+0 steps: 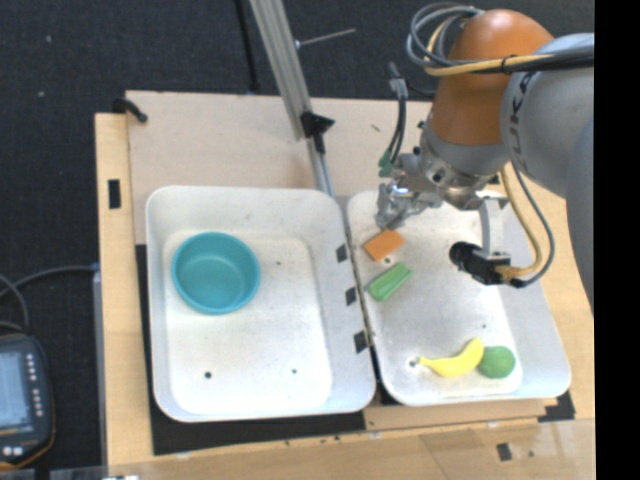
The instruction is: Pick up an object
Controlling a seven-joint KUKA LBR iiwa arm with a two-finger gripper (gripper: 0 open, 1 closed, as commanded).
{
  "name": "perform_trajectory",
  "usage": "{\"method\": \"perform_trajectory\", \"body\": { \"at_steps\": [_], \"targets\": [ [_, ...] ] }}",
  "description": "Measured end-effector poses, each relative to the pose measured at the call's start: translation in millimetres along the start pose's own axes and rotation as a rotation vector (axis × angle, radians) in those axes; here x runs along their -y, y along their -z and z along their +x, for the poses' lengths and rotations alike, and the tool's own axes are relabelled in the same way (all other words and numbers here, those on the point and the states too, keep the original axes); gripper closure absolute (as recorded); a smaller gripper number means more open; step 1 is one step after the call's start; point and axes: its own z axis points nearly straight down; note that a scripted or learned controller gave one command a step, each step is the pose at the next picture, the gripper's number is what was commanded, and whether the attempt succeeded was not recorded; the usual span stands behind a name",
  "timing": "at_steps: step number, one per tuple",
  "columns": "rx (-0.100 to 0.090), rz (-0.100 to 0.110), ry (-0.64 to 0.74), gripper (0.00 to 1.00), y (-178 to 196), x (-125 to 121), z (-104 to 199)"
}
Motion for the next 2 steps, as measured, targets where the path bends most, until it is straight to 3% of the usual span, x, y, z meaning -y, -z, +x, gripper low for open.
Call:
{"method": "perform_trajectory", "body": {
  "at_steps": [2],
  "targets": [
    [0.000,0.001,0.000,1.00,-13.7,19.3,95.1]
  ]
}}
